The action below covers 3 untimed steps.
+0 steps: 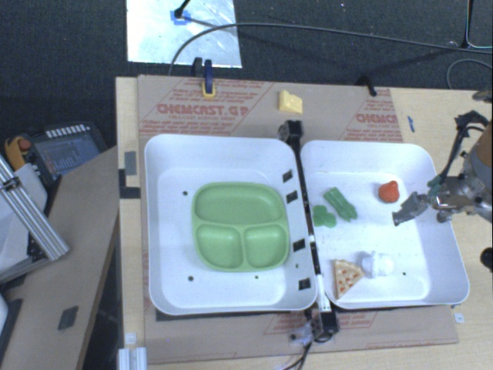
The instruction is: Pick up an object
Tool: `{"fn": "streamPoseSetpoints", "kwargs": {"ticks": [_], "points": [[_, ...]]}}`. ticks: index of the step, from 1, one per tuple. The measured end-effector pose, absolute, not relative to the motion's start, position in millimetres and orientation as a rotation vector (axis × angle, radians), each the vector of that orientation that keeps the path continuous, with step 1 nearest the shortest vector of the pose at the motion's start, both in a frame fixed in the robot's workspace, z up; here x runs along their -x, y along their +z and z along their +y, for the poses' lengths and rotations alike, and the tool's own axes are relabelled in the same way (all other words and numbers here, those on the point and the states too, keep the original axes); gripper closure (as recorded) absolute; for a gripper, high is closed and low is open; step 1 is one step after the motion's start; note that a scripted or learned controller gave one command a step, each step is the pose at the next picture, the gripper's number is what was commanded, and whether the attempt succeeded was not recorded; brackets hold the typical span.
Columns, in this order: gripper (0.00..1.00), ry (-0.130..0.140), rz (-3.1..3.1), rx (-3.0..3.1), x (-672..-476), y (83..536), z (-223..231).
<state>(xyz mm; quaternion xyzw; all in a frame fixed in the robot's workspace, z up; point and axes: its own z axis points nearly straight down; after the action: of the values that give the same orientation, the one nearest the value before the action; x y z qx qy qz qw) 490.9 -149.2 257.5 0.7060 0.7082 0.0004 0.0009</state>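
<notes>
The right bin (pixel 431 284) holds several small things. These are a red piece (pixel 389 191), a green stick (pixel 340 203) with a small green lump (pixel 324 218) beside it, a pizza slice (pixel 346 277) and a white object (pixel 378 264). My gripper (pixel 424 213) hangs over the bin's right side, just right of and slightly below the red piece. Its fingers stand open with nothing between them. The grey wrist reaches in from the right edge.
The left bin (pixel 166 160) holds a green three-compartment plate (pixel 239 226). A yellow block (pixel 290 101) lies on the cardboard behind the bins. A black divider (pixel 302 206) runs between the bins. Cables cross the dark floor behind.
</notes>
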Motion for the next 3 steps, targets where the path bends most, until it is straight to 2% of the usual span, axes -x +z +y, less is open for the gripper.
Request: {"fn": "streamPoseSetpoints", "kwargs": {"ticks": [2,3], "points": [[0.00,-0.002,2.226,-2.223,-490.4,147.8,-140.5],[0.00,-0.002,2.224,-2.224,-496.3,91.3,-147.4]]}}
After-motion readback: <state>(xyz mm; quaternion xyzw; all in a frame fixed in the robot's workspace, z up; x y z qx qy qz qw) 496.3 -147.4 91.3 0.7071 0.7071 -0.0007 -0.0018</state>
